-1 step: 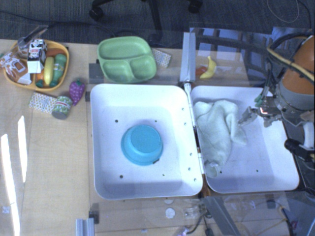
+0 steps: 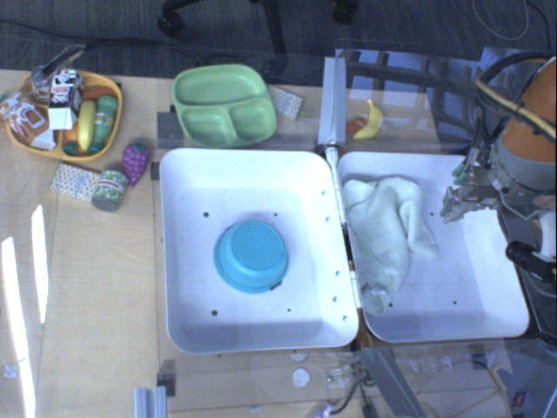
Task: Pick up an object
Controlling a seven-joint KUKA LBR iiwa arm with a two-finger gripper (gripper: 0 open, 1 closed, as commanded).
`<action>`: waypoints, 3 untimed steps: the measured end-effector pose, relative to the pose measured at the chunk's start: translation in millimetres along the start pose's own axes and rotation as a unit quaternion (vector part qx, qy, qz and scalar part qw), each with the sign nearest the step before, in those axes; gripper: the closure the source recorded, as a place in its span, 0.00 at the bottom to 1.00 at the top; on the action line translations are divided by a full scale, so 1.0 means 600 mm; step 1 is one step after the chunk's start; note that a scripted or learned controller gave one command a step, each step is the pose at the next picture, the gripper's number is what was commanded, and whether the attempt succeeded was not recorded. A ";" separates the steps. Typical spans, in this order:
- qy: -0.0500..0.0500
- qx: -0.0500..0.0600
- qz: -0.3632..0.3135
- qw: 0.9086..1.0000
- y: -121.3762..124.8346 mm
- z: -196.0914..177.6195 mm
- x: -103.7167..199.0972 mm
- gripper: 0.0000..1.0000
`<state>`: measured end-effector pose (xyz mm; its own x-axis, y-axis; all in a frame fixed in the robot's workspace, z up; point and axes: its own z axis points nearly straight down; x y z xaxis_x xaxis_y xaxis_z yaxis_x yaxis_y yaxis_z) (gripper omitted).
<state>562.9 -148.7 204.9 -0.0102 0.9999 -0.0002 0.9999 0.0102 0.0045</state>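
Note:
A crumpled white towel (image 2: 389,230) lies along the left side of the right bin (image 2: 470,307). A blue bowl (image 2: 251,256) sits upside down in the middle of the left bin (image 2: 191,225). My gripper (image 2: 459,200) hangs over the right bin's upper right part, a short way right of the towel's edge. Nothing shows between its fingers.
Behind the bins stand a green divided plate (image 2: 223,104) and a toy banana (image 2: 372,118). On the bench at left are a yellow bowl of toy food (image 2: 63,116), purple toy grapes (image 2: 135,159) and a small can (image 2: 110,189). The arm's orange band (image 2: 531,138) is at right.

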 end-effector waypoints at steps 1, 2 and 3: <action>-0.001 0.001 -0.098 0.995 0.156 0.136 -0.031 1.00; -0.001 -0.002 -0.092 0.996 0.181 -0.060 0.064 1.00; -0.001 0.000 -0.069 0.998 0.144 -0.097 -0.001 1.00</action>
